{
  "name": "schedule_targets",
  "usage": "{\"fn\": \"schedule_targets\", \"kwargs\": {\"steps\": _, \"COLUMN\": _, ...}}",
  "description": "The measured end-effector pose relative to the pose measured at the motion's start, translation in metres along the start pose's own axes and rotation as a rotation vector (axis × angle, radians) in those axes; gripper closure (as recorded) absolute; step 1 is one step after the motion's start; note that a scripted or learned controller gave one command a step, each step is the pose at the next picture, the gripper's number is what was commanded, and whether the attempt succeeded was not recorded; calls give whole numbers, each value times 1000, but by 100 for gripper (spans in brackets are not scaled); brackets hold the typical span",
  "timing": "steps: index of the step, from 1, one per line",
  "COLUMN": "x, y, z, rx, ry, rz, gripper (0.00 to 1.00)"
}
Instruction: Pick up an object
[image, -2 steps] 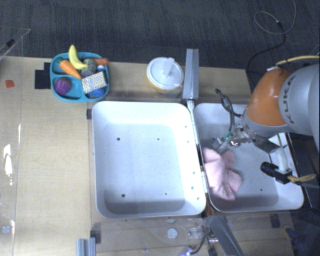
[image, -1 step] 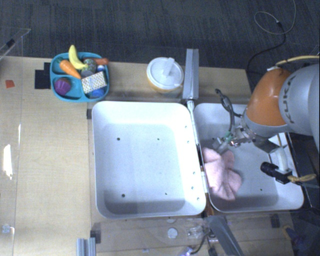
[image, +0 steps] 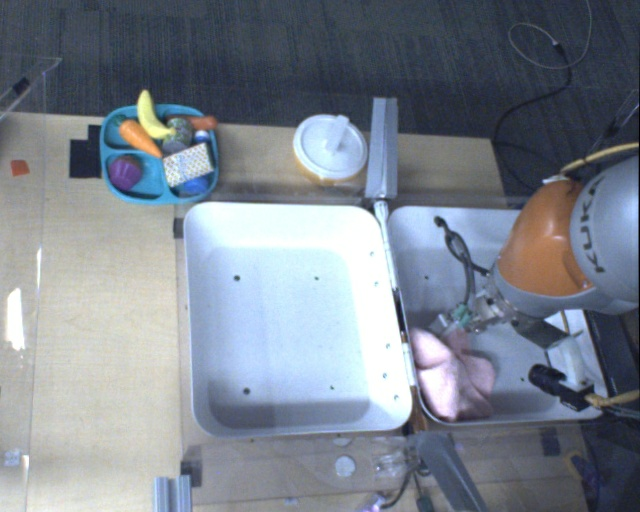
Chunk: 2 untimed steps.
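- Pink plush lump (image: 452, 372) lies in the near left corner of the right bin (image: 520, 225), against its wall.
- I judge it light, soft and squashy, not fragile. I would pinch its bulging middle, where the fabric bunches.
- Gripper (image: 468, 318) sits at the lump's far edge, perhaps touching; clenched or released, I cannot tell.
- Arm (image: 545, 250) covers part of the bin's right side, and the lump's exact shape is too blurred to name.

Pale pink soft lump (image: 452, 375), white left bin (image: 290, 310), white right bin (image: 420, 260), orange-banded grey arm (image: 545, 250), blue tray (image: 104, 160)
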<state>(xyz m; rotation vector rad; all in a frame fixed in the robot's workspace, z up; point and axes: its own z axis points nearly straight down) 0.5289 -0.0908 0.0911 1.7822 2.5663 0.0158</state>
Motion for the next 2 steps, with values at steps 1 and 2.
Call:
{"fn": "schedule_targets", "kwargs": {"steps": 1, "x": 18, "y": -9, "z": -96, "rx": 9, "ry": 4, "rz": -30, "gripper": 0}}
{"fn": "schedule_targets", "kwargs": {"steps": 2, "x": 96, "y": 50, "z": -94, "rx": 12, "ry": 6, "rz": 151, "gripper": 0}}
